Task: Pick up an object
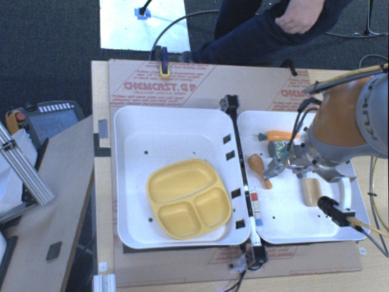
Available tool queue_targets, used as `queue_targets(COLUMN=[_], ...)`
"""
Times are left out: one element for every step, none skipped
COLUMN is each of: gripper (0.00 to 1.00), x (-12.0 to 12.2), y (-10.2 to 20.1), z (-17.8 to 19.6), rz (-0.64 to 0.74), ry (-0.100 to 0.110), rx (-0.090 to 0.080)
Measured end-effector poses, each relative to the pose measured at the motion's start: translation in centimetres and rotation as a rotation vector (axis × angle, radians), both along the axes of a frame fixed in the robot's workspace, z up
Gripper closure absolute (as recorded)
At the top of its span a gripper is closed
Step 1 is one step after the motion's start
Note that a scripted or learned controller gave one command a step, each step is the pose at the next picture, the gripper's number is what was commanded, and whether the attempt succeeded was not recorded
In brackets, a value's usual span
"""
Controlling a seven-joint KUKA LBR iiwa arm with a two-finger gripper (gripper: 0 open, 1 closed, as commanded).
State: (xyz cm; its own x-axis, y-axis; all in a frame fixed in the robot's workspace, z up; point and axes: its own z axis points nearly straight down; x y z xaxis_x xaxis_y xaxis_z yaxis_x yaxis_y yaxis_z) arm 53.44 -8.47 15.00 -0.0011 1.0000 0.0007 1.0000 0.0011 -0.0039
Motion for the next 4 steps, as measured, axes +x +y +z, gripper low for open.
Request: queue_targets(gripper=[0.0,1.0,1.0,1.0], x=[-1.0,-0.8,-1.4,-0.8], y=[-0.1,-0.1,-0.3,0.3], z=[-4.8,-3.4,2.5,7.1], rz=[0.0,0.001,0.002,0.004], ry=[0.0,-0.006,-0.011,-0.011], rx=[0.001,-0.001,-0.002,-0.002])
